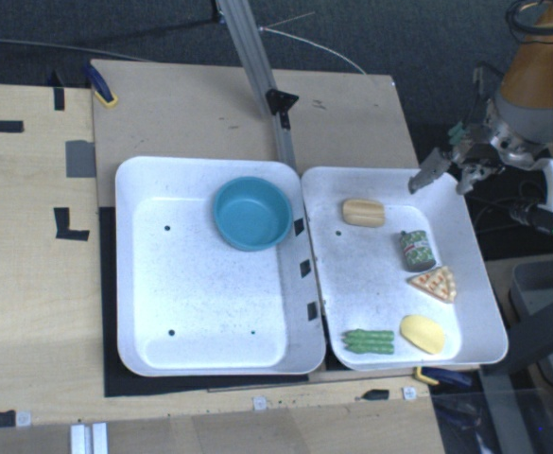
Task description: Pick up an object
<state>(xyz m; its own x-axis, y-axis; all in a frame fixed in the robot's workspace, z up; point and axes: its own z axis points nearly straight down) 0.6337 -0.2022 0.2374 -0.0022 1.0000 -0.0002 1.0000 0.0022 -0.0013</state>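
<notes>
Hand (443, 174) spread, holding nothing, above right bin (475, 282) rim; bread roll (363, 213) near it

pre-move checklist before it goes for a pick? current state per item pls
1. Hand carrying nothing: ok, nothing shows between its fingers.
2. Hand over a target: not ok, it hangs at the upper right corner of the right white bin, off every object.
3. Nearest candidate, the tan bread roll: ok, lies alone with free space around it.
4. Small green can and orange pizza slice: not ok, they lie close together.
5. Green bean bundle and yellow lemon-like piece: not ok, near the front wall.
6. Blue round bowl in the left white bin: ok, clear of the arm's path.
</notes>
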